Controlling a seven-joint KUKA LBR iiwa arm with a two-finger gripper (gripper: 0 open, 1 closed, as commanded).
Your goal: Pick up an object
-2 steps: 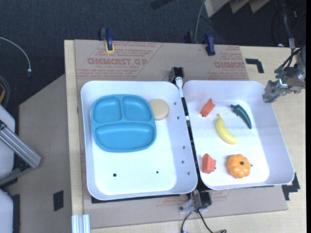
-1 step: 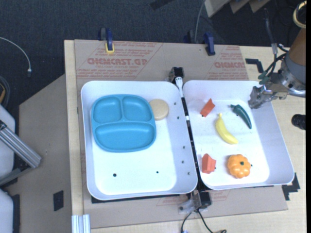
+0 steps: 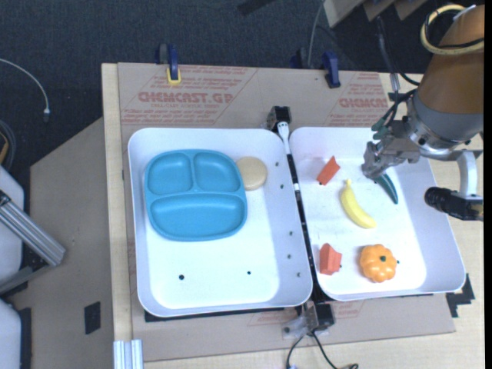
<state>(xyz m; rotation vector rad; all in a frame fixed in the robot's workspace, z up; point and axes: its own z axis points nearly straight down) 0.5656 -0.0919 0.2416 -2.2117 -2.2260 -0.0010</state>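
- Over the right-hand shallow white bin (image 3: 446, 237), near its far right part, hangs the grey two-finger gripper (image 3: 382, 167) of the arm with the orange band.
- From this slanted angle I cannot tell how far its jaws stand apart; the metal parts bunch together and hide the gap.
- Just beneath the tips lies a slim dark teal object (image 3: 390, 187), perhaps a toy pepper or pod. Its long axis slants from upper left to lower right, the upper end tucked under the gripper. Whether it is touched or pinched I cannot say.
- Just left of that sits a yellow toy banana (image 3: 357, 209), its length running on a similar slant, the thick end lower right.
- An orange-red wedge-shaped block (image 3: 328, 171) lies farther left, near the bin's inner wall.
- Along the near side rest a small red block (image 3: 330, 259) and an orange toy pumpkin (image 3: 377, 263), a little apart.
- Across in the left-hand white bin (image 3: 223, 283) lies a blue three-compartment plastic plate (image 3: 196, 194), with a pale beige round disc (image 3: 251, 173) touching its far right corner.
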